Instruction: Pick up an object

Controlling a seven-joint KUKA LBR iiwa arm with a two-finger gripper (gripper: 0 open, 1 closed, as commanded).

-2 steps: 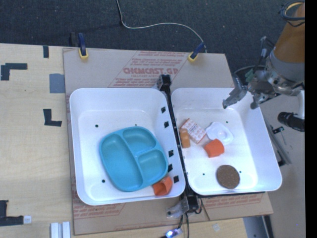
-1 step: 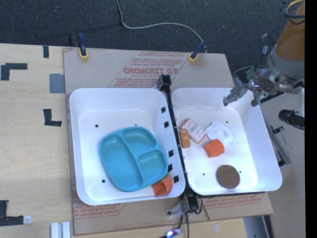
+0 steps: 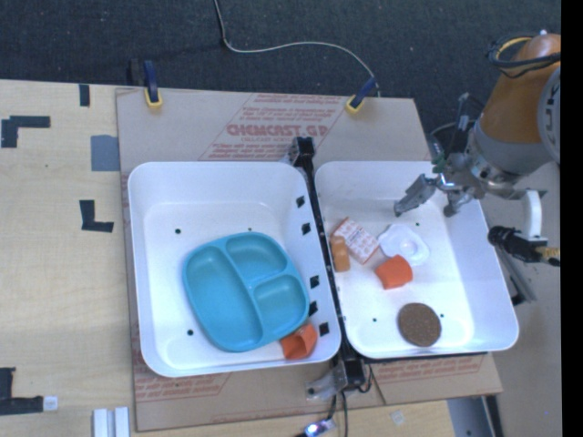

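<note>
Open pincer (image 3: 430, 198) hovers above right bin (image 3: 483, 271), fingers spread, holding nothing

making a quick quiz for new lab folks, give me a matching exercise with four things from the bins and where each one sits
Things:
1. blue divided plate
2. brown disc
3. orange block
4. gripper

Places:
A. near corner of the right bin
B. above the right bin's far side
C. middle of the left bin
D. middle of the right bin, beside a clear lid

Pairs: 1-C, 2-A, 3-D, 4-B
</note>
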